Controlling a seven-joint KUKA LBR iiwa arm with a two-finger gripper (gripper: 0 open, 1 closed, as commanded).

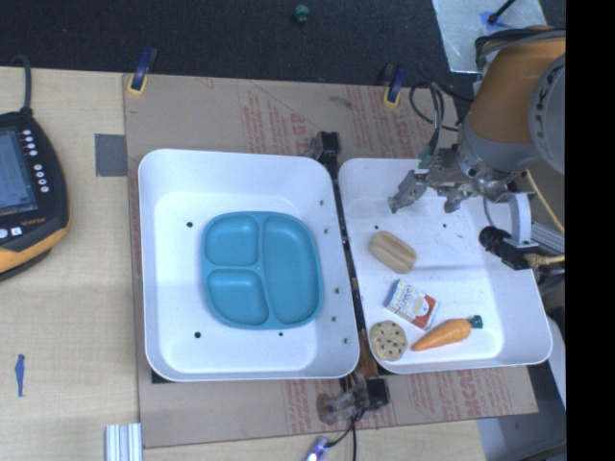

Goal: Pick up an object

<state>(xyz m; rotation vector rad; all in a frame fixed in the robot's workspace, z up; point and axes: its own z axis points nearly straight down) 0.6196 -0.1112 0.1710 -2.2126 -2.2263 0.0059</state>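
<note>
In the right bin [509, 305] lie a tan bread roll [392, 251], a small white and red packet [411, 303], a round speckled cookie [387, 339] and an orange carrot [444, 332]. My gripper [427, 198] hangs over the far part of that bin, above and a little right of the roll. It is open, its two fingers spread apart with nothing between them. The orange band of the arm [509, 84] rises behind it at the upper right.
The left bin [173, 185] holds a blue divided plate [261, 269]. A teach pendant [24, 185] lies on the bench at the far left. Clamps [142, 69] pin the cardboard sheet under the bins. A black cable [509, 246] loops beside the gripper.
</note>
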